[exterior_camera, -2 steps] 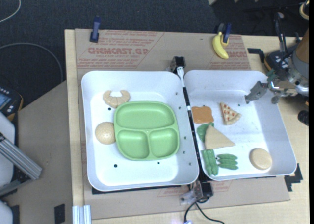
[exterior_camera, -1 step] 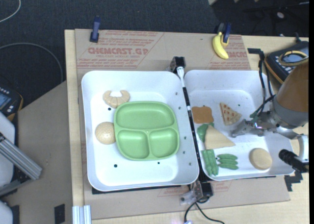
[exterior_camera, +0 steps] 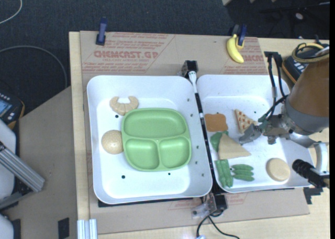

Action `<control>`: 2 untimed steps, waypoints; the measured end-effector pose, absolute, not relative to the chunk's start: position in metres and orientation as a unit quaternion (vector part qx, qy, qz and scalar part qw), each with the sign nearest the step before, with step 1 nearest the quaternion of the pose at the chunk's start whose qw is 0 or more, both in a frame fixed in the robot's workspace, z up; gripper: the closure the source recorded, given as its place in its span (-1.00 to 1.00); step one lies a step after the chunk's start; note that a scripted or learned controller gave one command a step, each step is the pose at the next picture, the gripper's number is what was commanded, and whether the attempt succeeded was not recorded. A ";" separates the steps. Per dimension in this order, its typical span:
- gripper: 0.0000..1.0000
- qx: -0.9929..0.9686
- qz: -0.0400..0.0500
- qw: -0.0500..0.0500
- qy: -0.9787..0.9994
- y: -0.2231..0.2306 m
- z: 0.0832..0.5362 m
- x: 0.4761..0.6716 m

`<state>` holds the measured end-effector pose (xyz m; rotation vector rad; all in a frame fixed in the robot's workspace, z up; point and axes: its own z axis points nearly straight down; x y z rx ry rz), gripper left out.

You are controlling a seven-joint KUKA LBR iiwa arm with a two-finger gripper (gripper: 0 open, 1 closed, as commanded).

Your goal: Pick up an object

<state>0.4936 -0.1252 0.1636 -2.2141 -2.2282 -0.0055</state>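
A cardboard-covered bench (exterior_camera: 157, 49) carries two shallow white bins side by side, seen from above at a slant. The left bin (exterior_camera: 99, 128) holds a green divided plate (exterior_camera: 156, 138) at its centre, with a bitten tan cookie (exterior_camera: 124, 104) just above the plate's upper left corner and a round beige bun (exterior_camera: 112, 141) touching the plate's left edge. The grey arm (exterior_camera: 309, 97), with its orange band, reaches in from the right over the right bin (exterior_camera: 230, 83), and its gripper (exterior_camera: 250, 134) hangs low above the middle of that bin; whether the jaws are apart or together cannot be told from this angle, and nothing can be seen held between them. Just beneath and to the left of the gripper lies a pale yellow cheese wedge (exterior_camera: 232, 149), with a green leaf (exterior_camera: 214, 141) tucked against its left side. A brown toast slice (exterior_camera: 215, 122) sits near the bin's left wall, and a pizza slice (exterior_camera: 243, 121) lies between the toast and the gripper. Green pea pods (exterior_camera: 233, 172) rest along the near edge, and a round cream biscuit (exterior_camera: 278, 169) lies near the bin's lower right corner. A yellow banana (exterior_camera: 235, 50) lies on the bench behind the right bin, touching a blue clamp (exterior_camera: 241, 33); a second blue clamp (exterior_camera: 101, 31) grips the bench's far left edge.
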 end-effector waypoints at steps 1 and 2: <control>-1.00 -0.707 0.000 0.001 -0.707 -0.091 0.085 0.479; -1.00 -0.706 -0.002 -0.003 -0.708 -0.097 0.088 0.535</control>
